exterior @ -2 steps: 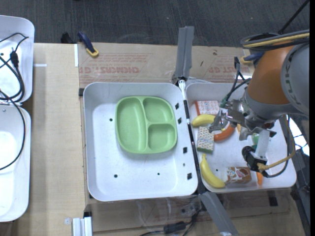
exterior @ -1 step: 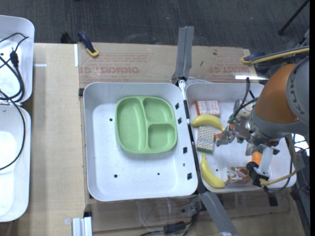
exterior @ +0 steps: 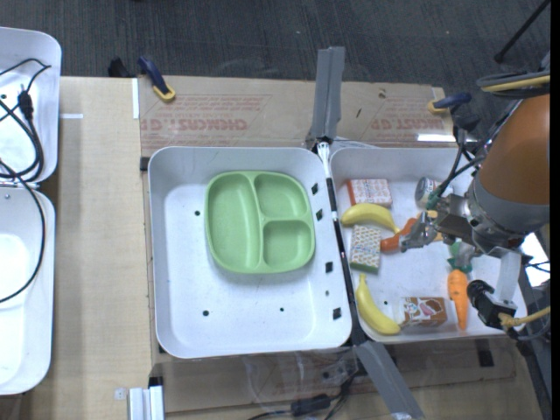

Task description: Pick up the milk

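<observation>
The floor (exterior: 262, 16) along the top is dark grey carpet. The bench (exterior: 96, 234) has a pale wood-grain surface, with a sheet of brown cardboard (exterior: 236, 112) (printed lettering, reversed) lying behind the bins. Blue-and-yellow clamps (exterior: 156, 79) grip the cardboard's far corners. At left, white trays (exterior: 26, 304) carry black cables (exterior: 22, 121). Lighting is even and diffuse.

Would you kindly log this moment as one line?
gripper: over right white bin | small milk carton: lying near front wall, not held
</observation>
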